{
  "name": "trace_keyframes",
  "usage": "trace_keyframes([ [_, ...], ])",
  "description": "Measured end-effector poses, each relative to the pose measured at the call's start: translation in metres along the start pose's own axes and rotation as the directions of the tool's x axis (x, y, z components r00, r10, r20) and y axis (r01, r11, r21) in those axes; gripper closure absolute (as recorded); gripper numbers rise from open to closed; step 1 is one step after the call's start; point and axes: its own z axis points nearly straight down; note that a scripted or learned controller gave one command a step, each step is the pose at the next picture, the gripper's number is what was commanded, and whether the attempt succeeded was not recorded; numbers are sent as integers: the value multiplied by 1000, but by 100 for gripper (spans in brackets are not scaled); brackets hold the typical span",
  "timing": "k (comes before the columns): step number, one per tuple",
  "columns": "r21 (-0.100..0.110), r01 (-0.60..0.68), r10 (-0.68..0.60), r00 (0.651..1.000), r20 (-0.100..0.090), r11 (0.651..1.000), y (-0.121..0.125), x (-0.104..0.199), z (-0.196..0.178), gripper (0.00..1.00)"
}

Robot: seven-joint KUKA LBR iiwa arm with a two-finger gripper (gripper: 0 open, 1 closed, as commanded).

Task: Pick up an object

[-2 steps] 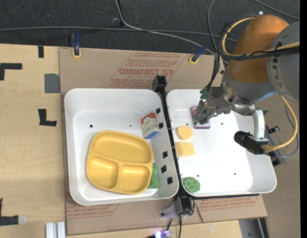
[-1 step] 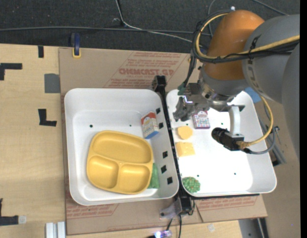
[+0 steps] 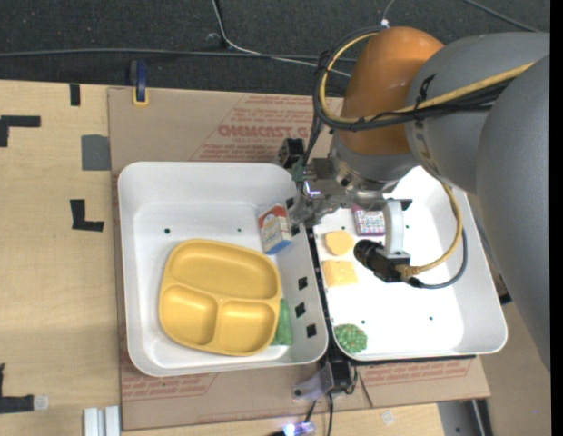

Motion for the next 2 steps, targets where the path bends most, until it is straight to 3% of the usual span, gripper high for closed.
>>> trace_keyframes([
  [1, 0, 1, -1, 1000, 0, 1000, 6, 45, 24, 100],
  [2, -1, -2, 2, 1000, 1, 1000, 6, 43, 22, 0],
])
